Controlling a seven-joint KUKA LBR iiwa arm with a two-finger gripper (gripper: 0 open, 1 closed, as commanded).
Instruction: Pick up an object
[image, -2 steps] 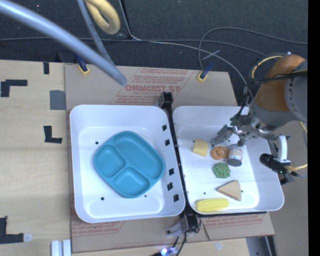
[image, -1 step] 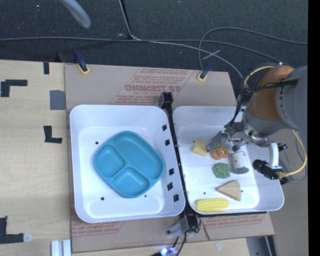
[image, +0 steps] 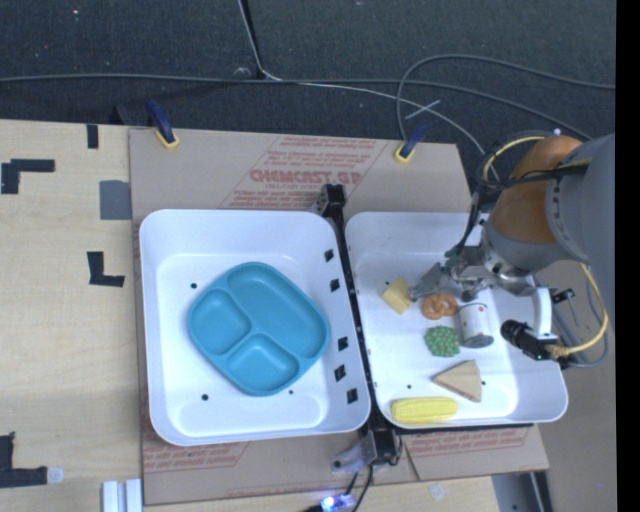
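Observation:
The right bin (image: 520, 405) holds several small food items. A yellow cheese block (image: 397, 296) lies at its left, with an orange pretzel-like piece (image: 437, 307) just right of it. Below them are a green broccoli piece (image: 441, 341), a silver can (image: 474, 325), a tan sandwich triangle (image: 459, 380) and a yellow corn cob (image: 424, 408). My gripper (image: 447, 286) hangs low over the bin's middle, directly above the orange piece and close beside the can. The grey arm with its orange band (image: 530, 195) reaches in from the right.
The left bin (image: 170, 250) holds a blue divided plate (image: 258, 327). A black divider (image: 345, 300) runs between the bins. Cables (image: 440, 100) loop over the cardboard behind the right bin. Two clamps (image: 165, 128) pin the cardboard's far edge.

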